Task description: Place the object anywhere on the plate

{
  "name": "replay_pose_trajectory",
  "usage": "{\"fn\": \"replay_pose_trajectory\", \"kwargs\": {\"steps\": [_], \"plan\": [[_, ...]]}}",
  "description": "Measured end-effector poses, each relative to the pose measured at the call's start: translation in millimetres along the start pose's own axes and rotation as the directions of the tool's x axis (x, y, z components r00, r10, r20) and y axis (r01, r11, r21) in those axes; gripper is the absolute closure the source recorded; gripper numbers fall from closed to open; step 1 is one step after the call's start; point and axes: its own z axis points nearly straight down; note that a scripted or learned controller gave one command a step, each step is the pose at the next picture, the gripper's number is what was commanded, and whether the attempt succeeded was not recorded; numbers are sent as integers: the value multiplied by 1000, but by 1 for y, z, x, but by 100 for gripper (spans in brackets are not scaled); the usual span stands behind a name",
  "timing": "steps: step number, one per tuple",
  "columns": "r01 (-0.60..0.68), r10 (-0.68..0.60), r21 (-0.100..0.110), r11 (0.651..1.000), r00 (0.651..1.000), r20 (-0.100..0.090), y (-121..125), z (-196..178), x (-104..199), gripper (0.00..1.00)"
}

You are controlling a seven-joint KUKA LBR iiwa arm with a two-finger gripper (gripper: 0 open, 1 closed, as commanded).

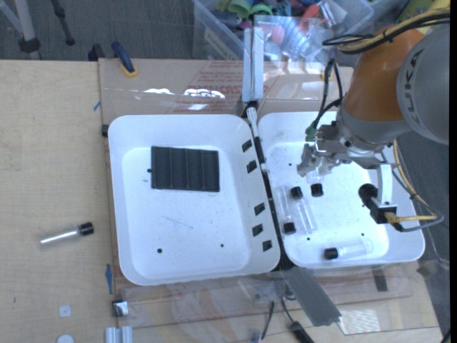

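A: In this view we read two white bins side by side on the counter (50, 163). The left bin (118, 191) carries the plate (185, 168), a dark ribbed rectangle lying flat in its far half. The right bin (407, 245) holds the objects: clear vials with black caps, a cluster (298, 209) near the divider and one vial (346, 250) lying near the front wall.

B: And the tool (314, 164)?

A: We place it over the far part of the right bin, just beyond the vial cluster, under the orange-banded wrist. We cannot tell from this angle how far it is open, and we see nothing between its parts that we would call a held object.

B: So how far along do we judge the task?

A: At its start. The plate bears nothing, and every vial in the right bin lies apart from it. Picking, carrying across the divider and setting down are, in our judgement, all left to do. One further vial (66, 234) lies on the counter, left of both bins.
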Motion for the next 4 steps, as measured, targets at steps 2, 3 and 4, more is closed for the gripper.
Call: {"fn": "replay_pose_trajectory", "kwargs": {"steps": [2, 3, 4], "plan": [[-86, 86, 5, 996, 996, 1, 21, -46, 130, 100], [132, -132, -1, 991, 991, 1, 59, -171, 154, 100], [270, -270, 4, 963, 963, 0, 75, -66, 218, 100]]}}
